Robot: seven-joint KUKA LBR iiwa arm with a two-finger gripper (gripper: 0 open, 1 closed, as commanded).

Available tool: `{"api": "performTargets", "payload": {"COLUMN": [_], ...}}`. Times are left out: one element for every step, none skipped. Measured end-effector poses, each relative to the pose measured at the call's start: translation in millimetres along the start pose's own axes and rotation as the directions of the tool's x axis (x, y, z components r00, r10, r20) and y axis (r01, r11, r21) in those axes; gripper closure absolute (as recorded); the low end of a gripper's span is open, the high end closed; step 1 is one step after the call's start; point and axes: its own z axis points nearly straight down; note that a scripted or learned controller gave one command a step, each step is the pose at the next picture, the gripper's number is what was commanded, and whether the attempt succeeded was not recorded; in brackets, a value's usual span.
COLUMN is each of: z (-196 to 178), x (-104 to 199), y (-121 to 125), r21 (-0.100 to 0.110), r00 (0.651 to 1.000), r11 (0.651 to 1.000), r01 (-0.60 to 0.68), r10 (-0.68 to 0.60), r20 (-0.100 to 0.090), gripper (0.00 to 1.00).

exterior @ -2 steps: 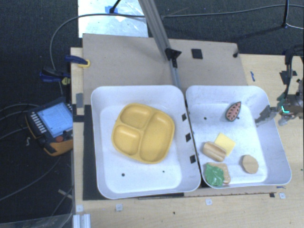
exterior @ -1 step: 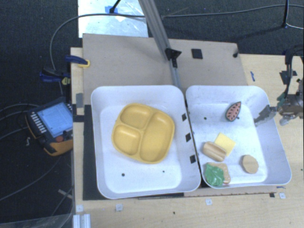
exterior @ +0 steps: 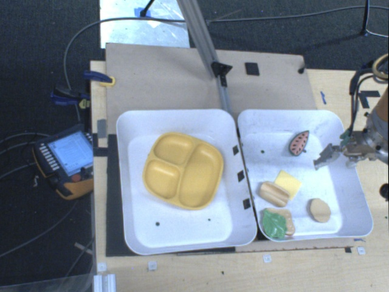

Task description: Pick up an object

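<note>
The right bin (exterior: 340,123) holds several toy foods. A red watermelon slice (exterior: 299,143) lies near its back, and a yellow cheese block (exterior: 288,183) sits mid-bin beside a tan bread roll (exterior: 273,193). A green leafy piece (exterior: 276,223) rests at the front left. A round tan cookie (exterior: 319,210) lies at the front right. My gripper (exterior: 324,155) hangs over the bin's right side, right of the watermelon slice and above the cookie. It is open, with nothing between its fingers.
The left bin (exterior: 130,224) carries a yellow divided plate (exterior: 183,170). A grey pole (exterior: 203,38) slants down from the back to the gap between the bins. A handheld pendant (exterior: 64,160) and cables lie on the floor to the left.
</note>
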Motion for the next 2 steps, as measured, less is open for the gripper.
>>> {"api": "performTargets", "payload": {"z": [62,122], "x": [11,16], "y": [2,-8], "r21": [0.001,0.0], "r00": [1.0,1.0], "r11": [1.0,1.0], "r01": [-0.001,-0.003], "r10": [0.001,0.003], "r20": [-0.001,-0.002], "gripper": [0.0,0.0]}}
